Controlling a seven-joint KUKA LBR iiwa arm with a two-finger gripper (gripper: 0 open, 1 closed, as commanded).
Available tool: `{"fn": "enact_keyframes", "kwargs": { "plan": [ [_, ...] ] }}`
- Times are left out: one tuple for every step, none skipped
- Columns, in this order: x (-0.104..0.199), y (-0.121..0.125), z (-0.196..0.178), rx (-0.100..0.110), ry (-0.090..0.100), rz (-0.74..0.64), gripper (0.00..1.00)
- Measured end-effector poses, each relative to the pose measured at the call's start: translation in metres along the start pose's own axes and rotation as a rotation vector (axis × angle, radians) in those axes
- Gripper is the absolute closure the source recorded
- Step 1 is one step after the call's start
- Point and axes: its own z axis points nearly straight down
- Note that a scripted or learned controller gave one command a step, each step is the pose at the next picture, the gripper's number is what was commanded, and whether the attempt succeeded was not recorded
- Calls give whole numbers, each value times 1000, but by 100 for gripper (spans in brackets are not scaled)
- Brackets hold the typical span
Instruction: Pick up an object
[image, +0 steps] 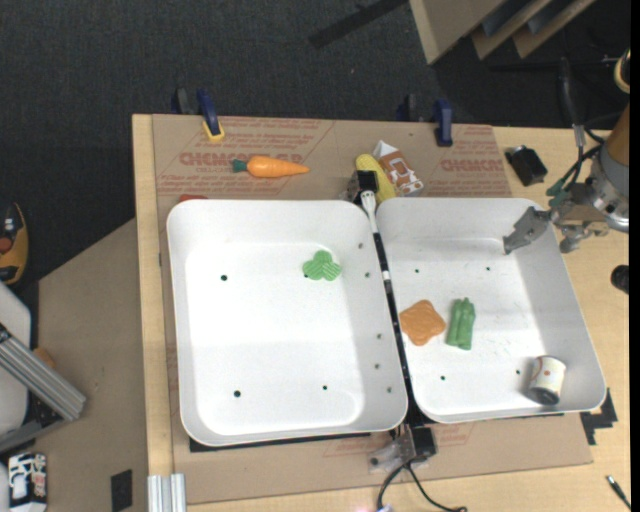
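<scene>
1. Bench (150, 300): cardboard-topped, carries two white bins side by side.
2. Left bin (200, 350): one green leafy piece (321, 266) near its upper right.
3. Right bin (560, 300): orange piece (422, 323) touching or just beside a green bundle (460, 324) mid-bin; small white cup (546, 378) on its side, lower right corner.
4. My pincer (523, 232): over right bin's upper right corner, grasping nothing I can see; released or clenched, cannot tell.
5. Carrot (272, 168) and yellow item (374, 175) on the bench behind the bins.
</scene>
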Motion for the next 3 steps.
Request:
{"fn": "enact_keyframes", "kwargs": {
  "plan": [
    [0,1,-11,-3,-1,0,100],
    [0,1,-21,-6,-3,-1,100],
    [-1,2,-32,-9,-5,-2,100]
  ]
}}
